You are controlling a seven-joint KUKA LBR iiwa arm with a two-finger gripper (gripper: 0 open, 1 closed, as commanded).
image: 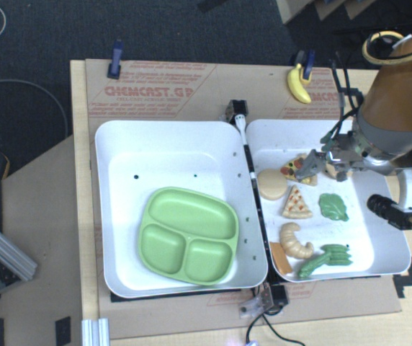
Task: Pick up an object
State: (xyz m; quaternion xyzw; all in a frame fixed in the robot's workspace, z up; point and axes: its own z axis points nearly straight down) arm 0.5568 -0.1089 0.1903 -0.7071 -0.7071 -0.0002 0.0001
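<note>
While my arm reaches in from the right, my tool sits low in the right bin — whether it is apart or together, I cannot tell. Just beside it lie a round bun, a pizza slice and a green leaf; a croissant and green beans lie nearer the front — the left bin holds a green divided plate.

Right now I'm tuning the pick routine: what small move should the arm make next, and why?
Probably a short descent. The gripper hovers at the back of the right bin, beside a small red and yellow toy, with nothing seen between its fingers, so lowering onto that toy seems the nearest pick.
</note>
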